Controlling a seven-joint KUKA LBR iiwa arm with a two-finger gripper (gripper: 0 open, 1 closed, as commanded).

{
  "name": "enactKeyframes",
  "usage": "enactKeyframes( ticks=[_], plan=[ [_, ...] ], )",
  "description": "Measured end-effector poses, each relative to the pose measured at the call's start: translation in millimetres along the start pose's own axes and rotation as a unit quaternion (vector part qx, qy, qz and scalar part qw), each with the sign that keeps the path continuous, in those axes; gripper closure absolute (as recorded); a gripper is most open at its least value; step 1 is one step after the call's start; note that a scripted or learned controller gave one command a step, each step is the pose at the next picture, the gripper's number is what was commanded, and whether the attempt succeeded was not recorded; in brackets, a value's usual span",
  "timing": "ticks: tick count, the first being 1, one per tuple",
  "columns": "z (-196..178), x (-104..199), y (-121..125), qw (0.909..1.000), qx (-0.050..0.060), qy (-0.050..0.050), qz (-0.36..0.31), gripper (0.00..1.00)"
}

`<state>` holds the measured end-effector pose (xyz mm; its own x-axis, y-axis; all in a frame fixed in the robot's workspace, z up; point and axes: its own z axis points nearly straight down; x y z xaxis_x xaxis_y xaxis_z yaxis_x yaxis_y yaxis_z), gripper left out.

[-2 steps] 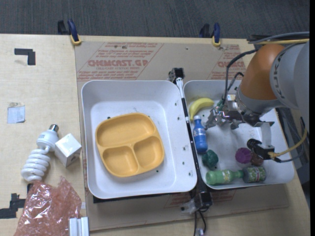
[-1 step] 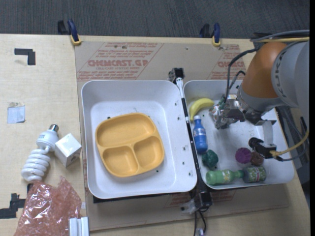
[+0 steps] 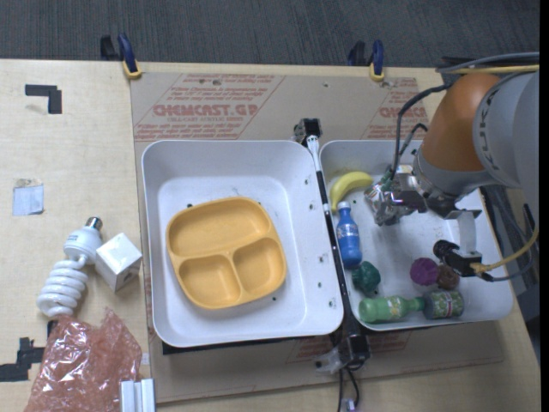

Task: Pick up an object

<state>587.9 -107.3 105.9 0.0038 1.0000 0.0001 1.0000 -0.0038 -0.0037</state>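
My gripper (image 3: 383,204) hangs over the right bin (image 3: 493,312), in its upper middle part, just right of a yellow banana (image 3: 349,184). A blue bottle (image 3: 347,235) lies below the banana along the bin's left wall. A dark green lump (image 3: 367,275) and a green bottle (image 3: 390,307) lie near the front left corner. A purple object (image 3: 423,270), a small brown piece (image 3: 448,276) and a green can (image 3: 443,303) sit at the front right. Nothing is seen held in the gripper.
The left bin (image 3: 159,187) holds a yellow divided plate (image 3: 226,251). Outside the bins at the left lie a spiral light bulb (image 3: 69,273), a white cube (image 3: 118,260) and crumpled pink plastic (image 3: 81,367). Cables (image 3: 493,260) run along the right bin's right side.
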Motion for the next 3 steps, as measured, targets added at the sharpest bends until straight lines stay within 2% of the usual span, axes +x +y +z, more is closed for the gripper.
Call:
enactKeyframes(
  ticks=[1,2,3],
  plan=[
    [15.9,11.6,-84.0,1.0000,0.000,0.000,0.000,0.00],
    [8.1,10.6,-83.3,1.0000,0.001,0.000,0.001,1.00],
    [8.1,10.4,-83.5,1.0000,0.001,0.000,0.001,0.00]
  ],
)
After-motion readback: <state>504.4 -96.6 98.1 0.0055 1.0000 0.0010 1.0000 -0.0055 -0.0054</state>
